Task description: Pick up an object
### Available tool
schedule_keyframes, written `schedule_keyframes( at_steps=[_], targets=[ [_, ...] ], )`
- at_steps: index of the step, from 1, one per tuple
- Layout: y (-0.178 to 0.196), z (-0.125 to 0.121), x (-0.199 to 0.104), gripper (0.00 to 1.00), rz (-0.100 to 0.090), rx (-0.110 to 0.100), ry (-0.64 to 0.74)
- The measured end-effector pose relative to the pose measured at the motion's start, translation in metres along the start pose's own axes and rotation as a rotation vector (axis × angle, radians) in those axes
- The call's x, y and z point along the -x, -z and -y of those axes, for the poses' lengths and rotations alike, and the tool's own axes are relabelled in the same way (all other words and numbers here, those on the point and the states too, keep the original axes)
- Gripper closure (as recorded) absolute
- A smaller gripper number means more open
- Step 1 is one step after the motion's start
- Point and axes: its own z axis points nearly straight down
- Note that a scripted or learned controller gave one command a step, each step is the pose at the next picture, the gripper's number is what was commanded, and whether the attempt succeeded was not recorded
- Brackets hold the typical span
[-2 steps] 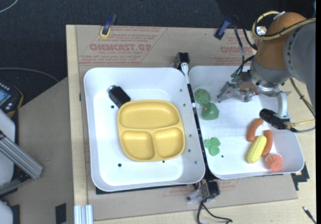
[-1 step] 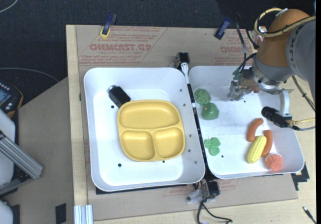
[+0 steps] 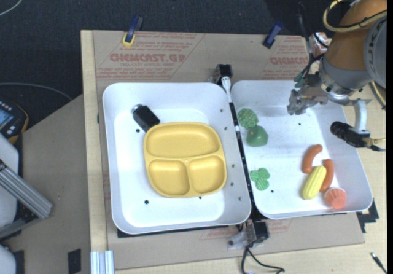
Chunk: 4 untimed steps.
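My gripper [image 3: 300, 105] hangs over the far part of the right bin [image 3: 279, 205], with nothing seen in it. To its left lie a green broccoli piece [image 3: 248, 117] and a green pepper [image 3: 257, 137]. Nearer the front sits a small green leafy piece [image 3: 261, 178]. Along the right side lie an orange sausage [image 3: 312, 157], a yellow corn cob [image 3: 314, 182], a second sausage [image 3: 328, 172] and a salmon-coloured piece [image 3: 335, 197].
The left bin [image 3: 120, 162] holds a yellow divided plate [image 3: 184, 159] and a small black object [image 3: 145, 117] at its far left corner. Clamps [image 3: 131, 31] sit on the cardboard behind the bins.
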Motion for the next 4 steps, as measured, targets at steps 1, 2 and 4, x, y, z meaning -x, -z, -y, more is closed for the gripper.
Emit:
schedule_keyframes(
  at_steps=[1,2,4],
  targets=[
    [0.064,-0.001,0.006,1.0,0.001,0.003,0.001],
    [0.087,-0.002,0.006,1.0,0.0,0.0,0.001],
    [0.085,0.037,-0.074,1.0,-0.005,-0.009,0.006]
  ],
)
